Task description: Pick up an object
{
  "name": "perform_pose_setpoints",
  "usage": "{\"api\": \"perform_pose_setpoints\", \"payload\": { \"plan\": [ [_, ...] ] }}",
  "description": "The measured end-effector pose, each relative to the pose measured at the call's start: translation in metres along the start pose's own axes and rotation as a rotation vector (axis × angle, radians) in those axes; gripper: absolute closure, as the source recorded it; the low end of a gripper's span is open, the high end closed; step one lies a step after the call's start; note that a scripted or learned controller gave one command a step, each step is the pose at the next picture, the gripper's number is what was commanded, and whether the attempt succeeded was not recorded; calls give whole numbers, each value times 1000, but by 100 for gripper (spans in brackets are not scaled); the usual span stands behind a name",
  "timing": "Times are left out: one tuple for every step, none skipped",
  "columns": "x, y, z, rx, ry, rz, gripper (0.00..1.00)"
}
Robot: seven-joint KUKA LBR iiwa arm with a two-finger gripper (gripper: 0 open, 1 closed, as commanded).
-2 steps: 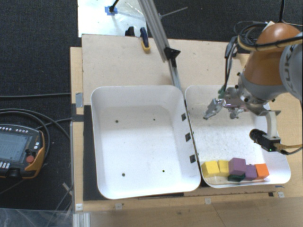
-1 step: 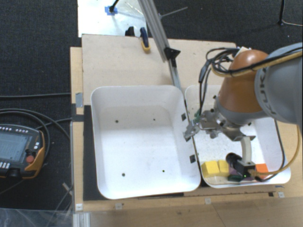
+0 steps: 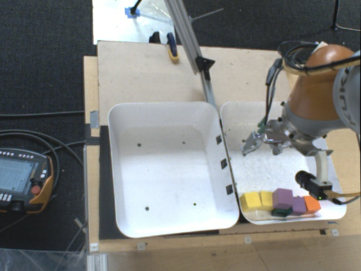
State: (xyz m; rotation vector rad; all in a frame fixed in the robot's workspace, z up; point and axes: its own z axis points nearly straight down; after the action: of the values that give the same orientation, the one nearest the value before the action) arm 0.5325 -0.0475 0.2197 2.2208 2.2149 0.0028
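Desk [image 3: 146, 72] carries two white bins side by side. Left bin [image 3: 169, 168] beside right bin [image 3: 237, 117]. Arm [image 3: 321, 89] above right bin. Claw [image 3: 256, 141] hangs over bin floor, grip state: cannot tell. Blocks clustered at near rim: two yellow blocks [image 3: 256, 200], purple block [image 3: 284, 197], orange block [image 3: 312, 204], dark green block [image 3: 281, 212].

Pale wooden bench [image 3: 146, 72] filling mid-frame, with two shallow white bins on it: left bin [image 3: 121, 168] centre frame, right bin [image 3: 237, 117] touching it, plus a yellow-handled clamp [image 3: 172, 45] near the top edge.
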Motion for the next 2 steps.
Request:
{"api": "perform_pose_setpoints", "payload": {
  "plan": [
    [-26, 19, 31, 3, 0, -1, 0],
    [-25, 20, 18, -1, 1, -6, 100]
  ]
}}
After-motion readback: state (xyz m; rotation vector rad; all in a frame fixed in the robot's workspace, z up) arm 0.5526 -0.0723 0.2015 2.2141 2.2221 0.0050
